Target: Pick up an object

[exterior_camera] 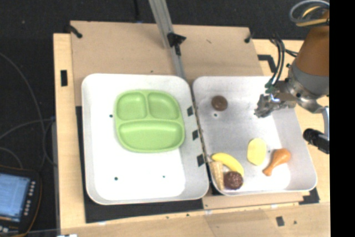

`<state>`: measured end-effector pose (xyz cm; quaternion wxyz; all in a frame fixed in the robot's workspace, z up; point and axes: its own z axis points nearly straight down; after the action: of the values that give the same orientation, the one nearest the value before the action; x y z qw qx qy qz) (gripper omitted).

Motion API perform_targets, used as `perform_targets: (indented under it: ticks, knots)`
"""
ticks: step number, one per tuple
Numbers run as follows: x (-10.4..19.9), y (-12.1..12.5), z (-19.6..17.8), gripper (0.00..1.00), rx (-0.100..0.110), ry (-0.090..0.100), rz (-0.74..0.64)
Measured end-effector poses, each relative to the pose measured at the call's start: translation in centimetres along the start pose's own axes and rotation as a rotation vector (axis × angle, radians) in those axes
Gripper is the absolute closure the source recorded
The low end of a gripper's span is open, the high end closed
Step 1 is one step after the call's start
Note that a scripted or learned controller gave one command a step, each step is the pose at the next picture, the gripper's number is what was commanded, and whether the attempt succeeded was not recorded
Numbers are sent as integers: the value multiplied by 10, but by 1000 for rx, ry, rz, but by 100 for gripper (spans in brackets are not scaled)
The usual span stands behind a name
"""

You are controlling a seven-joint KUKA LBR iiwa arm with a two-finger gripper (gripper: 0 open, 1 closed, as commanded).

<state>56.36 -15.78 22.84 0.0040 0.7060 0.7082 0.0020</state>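
Note:
The right bin [238, 89] holds several toy foods: a brown round piece [219, 102] near its back left, a pale yellow slice [256, 151], an orange drumstick [276, 161], a banana [227, 162] and a dark round piece [233, 180] at the front. My gripper [265, 107] hangs over the right bin's back right part, above bare floor, with nothing visible between its fingers. It is to the right of the brown round piece and behind the yellow slice.
The left bin [100, 175] holds a green divided plate [150, 121]. A metal pole [158, 3] slants up from between the bins at the back. The arm's orange band [315, 53] sits at the right edge.

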Motion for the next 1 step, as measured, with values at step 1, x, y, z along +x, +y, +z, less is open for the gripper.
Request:
perform_targets:
  ticks: [1]
  knots:
    - [60, 5, -6, 100, 4, 4, -5]
